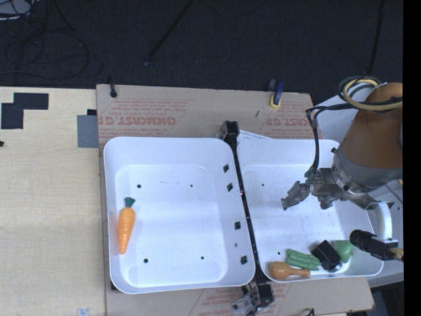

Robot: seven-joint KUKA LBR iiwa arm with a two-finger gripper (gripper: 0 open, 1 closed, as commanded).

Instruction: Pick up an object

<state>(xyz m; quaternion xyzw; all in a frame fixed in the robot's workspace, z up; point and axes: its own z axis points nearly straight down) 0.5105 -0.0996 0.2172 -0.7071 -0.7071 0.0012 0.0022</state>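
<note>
Dark floor (197, 31) with trailing cables (46, 38), pale wooden benchtop (46, 196), printed cardboard sheet (171, 110) under bins

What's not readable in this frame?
- Claw, camera view: small and blurred, finger state unclear.
- Black object in the right bin: shape too small to identify; it covers part of the green items.
- Arm: cut off by the right edge.

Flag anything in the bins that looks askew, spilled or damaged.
Nothing looks spilled or damaged. The carrot lies alone in the left bin; the other items huddle in the right bin's near corner, the black object overlapping the green ones.
</note>
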